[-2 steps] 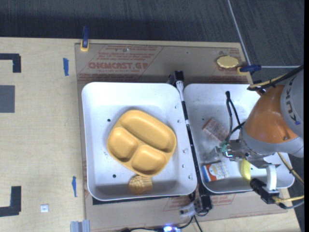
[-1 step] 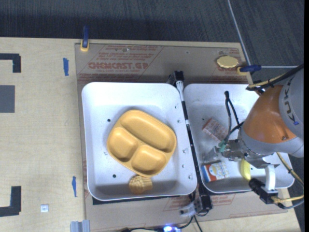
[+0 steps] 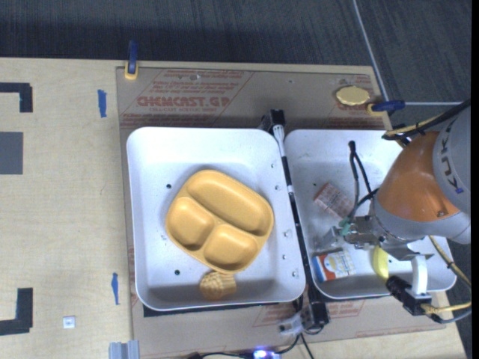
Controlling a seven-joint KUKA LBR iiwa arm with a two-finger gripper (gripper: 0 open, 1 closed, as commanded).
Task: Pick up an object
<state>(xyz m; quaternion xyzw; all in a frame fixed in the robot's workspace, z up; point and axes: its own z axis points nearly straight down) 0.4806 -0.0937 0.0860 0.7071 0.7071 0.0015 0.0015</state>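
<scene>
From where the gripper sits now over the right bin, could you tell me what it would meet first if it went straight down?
Most likely the small white packet on the right bin floor, just beside the gripper; depth is unclear from this slanted view.

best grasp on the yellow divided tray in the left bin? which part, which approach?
Likely the raised outer rim of the yellow divided tray, taken from straight above. It lies flat and open side up in the left bin, too broad to span whole, so one finger inside a compartment and one outside the wall seems best. The upper-left edge has bare bin floor beside it; the near edge has a small tan object against it.
</scene>
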